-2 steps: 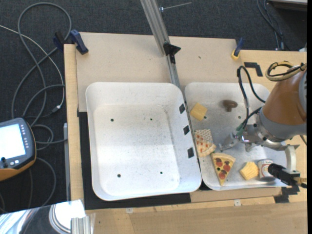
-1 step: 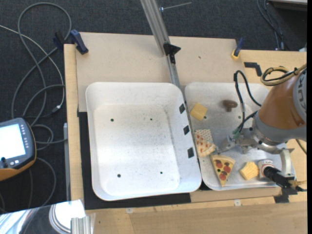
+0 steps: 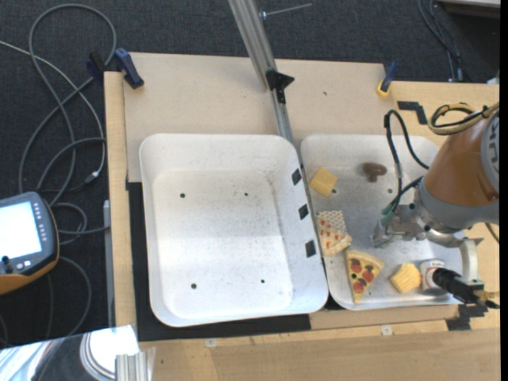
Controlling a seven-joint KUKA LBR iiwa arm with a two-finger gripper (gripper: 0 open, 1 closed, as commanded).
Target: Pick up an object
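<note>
The right bin [image 3: 349, 151] holds several toy foods. A yellow cheese cube [image 3: 323, 182] lies near its left wall, with a small brown piece [image 3: 373, 169] further back. A checkered waffle piece [image 3: 332, 230] sits mid-left and a pizza slice [image 3: 363, 273] lies by the front rim. Beside the slice are a yellow wedge [image 3: 406, 277] and a small red-and-white round item [image 3: 433, 275]. My gripper [image 3: 387, 233] hangs low over the bin floor, right of the waffle and above the wedge. It touches none of them that I can see.
The left bin [image 3: 159, 153] stands beside the right one. A metal pole [image 3: 254, 34] slants in from the top to the gap between the bins. Cables run over the arm's orange band [image 3: 464, 169]. A handheld pendant [image 3: 24, 240] lies left of the bench.
</note>
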